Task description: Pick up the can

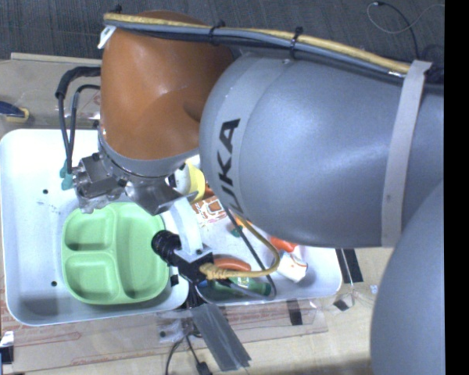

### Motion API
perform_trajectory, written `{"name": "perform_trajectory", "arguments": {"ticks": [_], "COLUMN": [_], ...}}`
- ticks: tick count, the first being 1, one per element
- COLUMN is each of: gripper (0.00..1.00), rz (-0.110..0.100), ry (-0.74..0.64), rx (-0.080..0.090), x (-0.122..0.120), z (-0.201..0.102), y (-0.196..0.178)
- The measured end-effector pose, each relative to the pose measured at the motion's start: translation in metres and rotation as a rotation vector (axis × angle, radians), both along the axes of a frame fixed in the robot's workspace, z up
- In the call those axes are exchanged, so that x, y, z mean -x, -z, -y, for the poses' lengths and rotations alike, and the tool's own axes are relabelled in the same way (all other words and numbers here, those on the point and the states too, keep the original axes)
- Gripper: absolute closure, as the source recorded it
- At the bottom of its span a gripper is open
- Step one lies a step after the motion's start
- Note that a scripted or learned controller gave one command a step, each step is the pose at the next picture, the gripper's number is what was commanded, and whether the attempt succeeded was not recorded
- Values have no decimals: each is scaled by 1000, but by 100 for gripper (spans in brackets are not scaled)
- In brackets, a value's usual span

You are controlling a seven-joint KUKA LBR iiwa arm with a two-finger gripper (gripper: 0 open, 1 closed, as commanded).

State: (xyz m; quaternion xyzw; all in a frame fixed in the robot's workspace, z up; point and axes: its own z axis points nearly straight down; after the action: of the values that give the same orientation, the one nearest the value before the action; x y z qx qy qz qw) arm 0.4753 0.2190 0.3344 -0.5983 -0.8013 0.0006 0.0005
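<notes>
The jaws are sitting at the end of the grey metal wrist block, under the orange band. The arm's own bulk is covering them from above, so whether they are open or shut, or holding anything, cannot be told.

Just below the jaws in the view, a light green divided tray is lying flat on the floor of the left white bin, with its near corner almost under the wrist block. Left of the jaws, a teal clip is hanging on the black hoses that are looping up along the wrist.

To the right of the jaws, a small yellow item is peeking out from under the grey arm shell. Just beyond it, an orange and white printed packet is lying partly hidden. Below and right of the jaws, a black cable fitting is hanging beside the tray's right edge.

Further right and lower, a red-orange item and a dark green shiny item are lying close together by the near wall of the bin. An orange-handled tool with a white end is resting just right of them.

Which of these is the can cannot be told for sure. The dark green item is the only rounded, glossy one, and it is lying well apart from the jaws, down and to the right.

The bins are resting on a pale wooden counter, with dark carpet showing beyond it.
</notes>
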Motion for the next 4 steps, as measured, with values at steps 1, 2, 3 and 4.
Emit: {"name": "perform_trajectory", "arguments": {"ticks": [1,2,3,4], "gripper": [100,100,100,100], "rz": [1,-4,2,-3], "ry": [136,457,-5,276], "rx": [-1,4,0,4], "x": [0,0,-4,-8], "z": [8,7,6,14], "y": [-108,-17,-106,41]}}
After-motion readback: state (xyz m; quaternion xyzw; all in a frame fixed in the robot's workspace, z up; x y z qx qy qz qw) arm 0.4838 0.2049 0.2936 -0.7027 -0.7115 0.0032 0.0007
